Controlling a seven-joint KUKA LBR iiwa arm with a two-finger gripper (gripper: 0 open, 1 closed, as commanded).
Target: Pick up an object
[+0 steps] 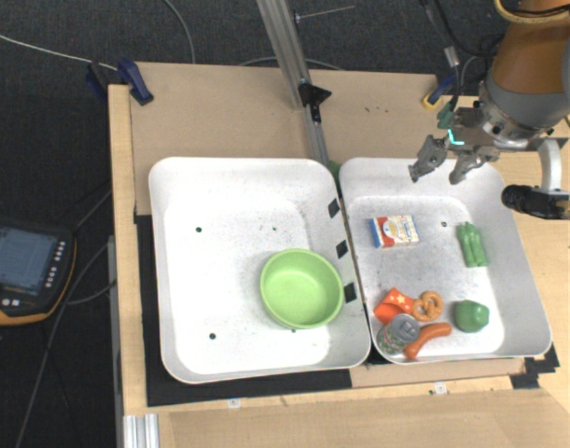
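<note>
My bench (229,110) is pale wood over dark carpet (42,110). Cables (177,12) trail at eleven o'clock, a handheld pendant (23,267) lies at nine, blue clamps (133,80) grip the bench's far edge.

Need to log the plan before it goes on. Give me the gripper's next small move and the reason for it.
Probably move toward the camera and lower over the small carton. The gripper hangs open above the right bin's far rim, holding nothing, and the carton lies nearest, apart from the other items.

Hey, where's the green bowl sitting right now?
The round light-green plastic bowl sits in the left white bin, at its lower right, close to the divide from the right white bin.
</note>
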